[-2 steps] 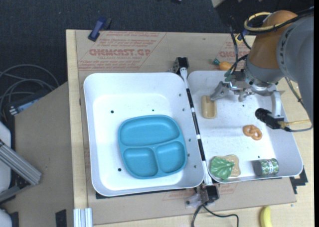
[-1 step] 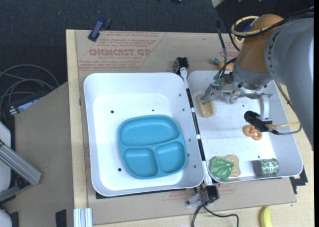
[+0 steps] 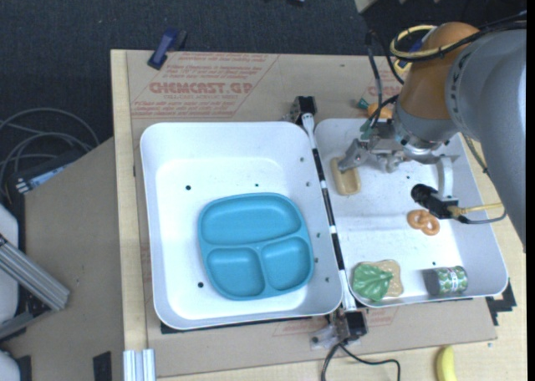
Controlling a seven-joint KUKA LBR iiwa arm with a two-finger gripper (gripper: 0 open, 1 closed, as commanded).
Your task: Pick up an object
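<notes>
While my gripper (image 3: 361, 156) hangs over the far left part of the right bin (image 3: 380, 229), I cannot tell how wide it is open, and I see nothing in its hold. Just beside it, on its near left side, a tan bread slice (image 3: 345, 180) lies flat on the bin floor, close to the wall shared with the left bin (image 3: 175, 179). Whether the gripper touches the slice I cannot tell. Nearer and to the right lies a small orange-brown pretzel (image 3: 424, 222). Along the near wall of the right bin a green leaf (image 3: 374, 279) rests on a tan piece, and to its right a green-labelled can (image 3: 444, 280) lies on its side. The left bin holds a blue divided plate (image 3: 255, 244) with three compartments, set toward its near side. Both bins sit on a brown board (image 3: 209, 87) printed with red lettering
</notes>
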